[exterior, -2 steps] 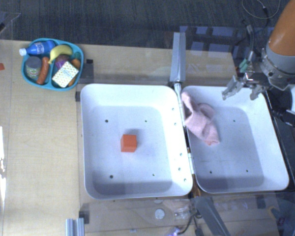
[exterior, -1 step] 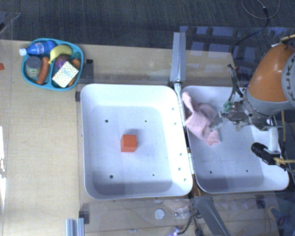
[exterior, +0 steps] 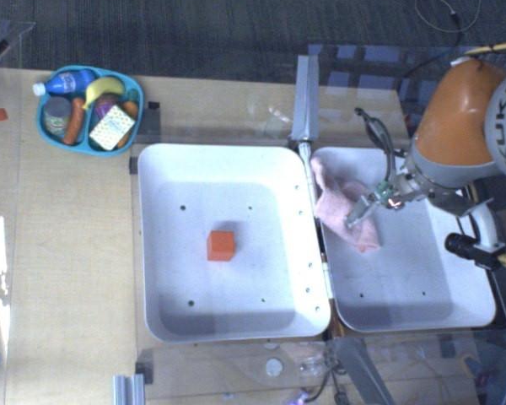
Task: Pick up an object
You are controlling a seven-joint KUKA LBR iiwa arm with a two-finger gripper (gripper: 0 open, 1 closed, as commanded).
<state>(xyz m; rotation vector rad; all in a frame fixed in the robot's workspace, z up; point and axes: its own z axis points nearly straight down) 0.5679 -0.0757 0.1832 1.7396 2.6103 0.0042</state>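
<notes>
An orange cube (exterior: 221,245) sits alone near the middle of the left bin (exterior: 177,302). A crumpled pink cloth (exterior: 341,207) lies at the left side of the right bin (exterior: 422,302), against the divider. My gripper (exterior: 360,215) reaches in from the right and hangs right over the cloth's right part, its fingers pointing down-left. The fingers look close together over the cloth, but the view does not settle whether they pinch it.
A blue tray (exterior: 49,133) with toy food, a bottle and a banana stands on the bench at the far left back. A metal post (exterior: 304,99) rises behind the gap between the bins. Cables loop near the arm at right.
</notes>
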